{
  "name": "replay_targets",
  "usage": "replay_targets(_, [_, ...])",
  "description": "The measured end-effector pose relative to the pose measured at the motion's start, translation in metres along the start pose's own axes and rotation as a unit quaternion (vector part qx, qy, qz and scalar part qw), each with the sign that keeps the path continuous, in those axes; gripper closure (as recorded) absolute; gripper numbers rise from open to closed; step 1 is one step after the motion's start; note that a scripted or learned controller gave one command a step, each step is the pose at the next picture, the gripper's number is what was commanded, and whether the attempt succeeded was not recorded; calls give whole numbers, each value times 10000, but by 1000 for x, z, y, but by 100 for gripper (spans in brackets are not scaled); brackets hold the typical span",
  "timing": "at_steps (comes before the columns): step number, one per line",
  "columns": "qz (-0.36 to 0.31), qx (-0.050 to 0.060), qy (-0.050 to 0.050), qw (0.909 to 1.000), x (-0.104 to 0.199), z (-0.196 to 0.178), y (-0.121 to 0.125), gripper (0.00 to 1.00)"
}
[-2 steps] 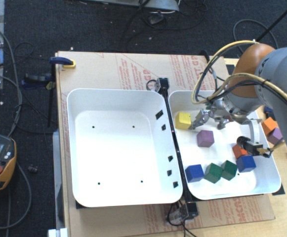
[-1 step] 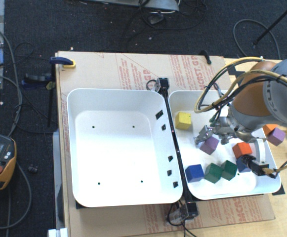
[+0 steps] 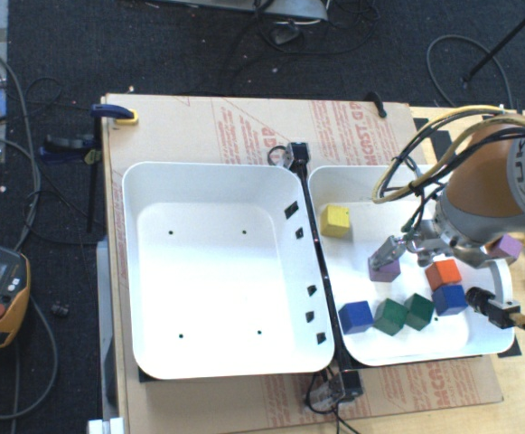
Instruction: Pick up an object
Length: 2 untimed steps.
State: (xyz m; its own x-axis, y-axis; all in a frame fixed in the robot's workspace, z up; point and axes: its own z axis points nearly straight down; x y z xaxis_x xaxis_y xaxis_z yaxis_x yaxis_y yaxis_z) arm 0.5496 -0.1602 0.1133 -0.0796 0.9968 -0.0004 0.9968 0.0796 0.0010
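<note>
one orange block [image 3: 442,272] half hidden under the gripper [image 3: 405,248]

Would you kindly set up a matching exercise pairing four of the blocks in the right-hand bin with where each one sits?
Things:
1. yellow block
2. blue block at the bin's left edge
3. orange block
4. purple block

Places:
A. near the divider, low in the right bin
B. alone toward the bin's far side
C. close to the end effector
D. directly above another blue block

Pairs: 1-B, 2-A, 3-D, 4-C
</note>
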Motion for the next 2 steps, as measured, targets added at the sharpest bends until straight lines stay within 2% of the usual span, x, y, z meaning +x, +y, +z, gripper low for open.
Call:
replay_targets(1, [382, 10, 1, 9993, 34, 26, 48, 0])
replay_targets(2, [415, 7, 2, 9991, -9, 25, 15, 0])
